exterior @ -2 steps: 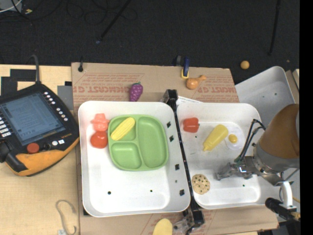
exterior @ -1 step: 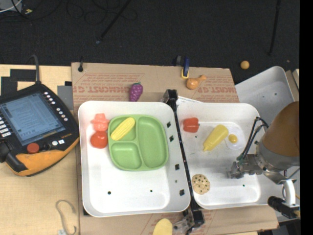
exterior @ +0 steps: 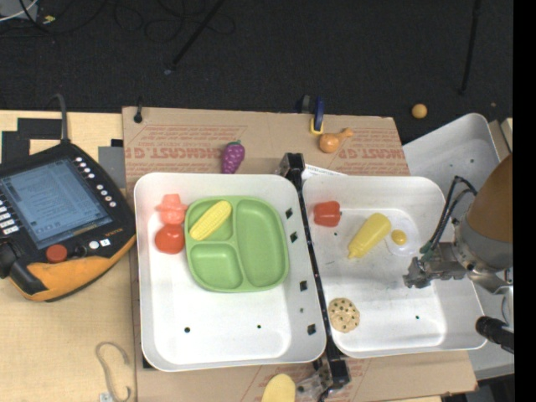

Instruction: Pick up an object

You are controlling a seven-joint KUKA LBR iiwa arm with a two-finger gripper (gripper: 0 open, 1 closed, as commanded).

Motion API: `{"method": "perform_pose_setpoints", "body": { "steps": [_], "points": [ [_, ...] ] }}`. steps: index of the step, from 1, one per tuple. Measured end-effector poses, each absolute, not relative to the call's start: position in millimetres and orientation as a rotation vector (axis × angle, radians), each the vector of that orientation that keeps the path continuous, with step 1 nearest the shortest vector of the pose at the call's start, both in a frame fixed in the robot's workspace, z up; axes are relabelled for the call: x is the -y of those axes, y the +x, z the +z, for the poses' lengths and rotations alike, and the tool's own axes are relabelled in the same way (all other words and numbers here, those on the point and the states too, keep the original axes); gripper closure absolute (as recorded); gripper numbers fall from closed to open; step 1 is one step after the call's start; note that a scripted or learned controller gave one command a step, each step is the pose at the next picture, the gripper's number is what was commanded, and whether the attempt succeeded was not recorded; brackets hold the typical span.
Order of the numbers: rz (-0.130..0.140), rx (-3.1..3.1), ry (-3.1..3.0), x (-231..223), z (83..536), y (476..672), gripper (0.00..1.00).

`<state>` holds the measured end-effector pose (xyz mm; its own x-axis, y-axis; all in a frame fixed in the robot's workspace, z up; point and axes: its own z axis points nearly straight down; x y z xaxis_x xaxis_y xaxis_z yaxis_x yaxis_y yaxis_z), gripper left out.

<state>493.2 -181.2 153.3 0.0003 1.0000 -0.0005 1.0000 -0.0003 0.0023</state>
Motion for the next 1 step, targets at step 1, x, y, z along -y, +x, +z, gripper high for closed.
{"method": "perform_pose_setpoints", "body": {
  "steps": [1],
  "points": [
    [0.003, -2.219, 2.220, 182.6, 214.9, 488.5, 1.00]
  ]
}}
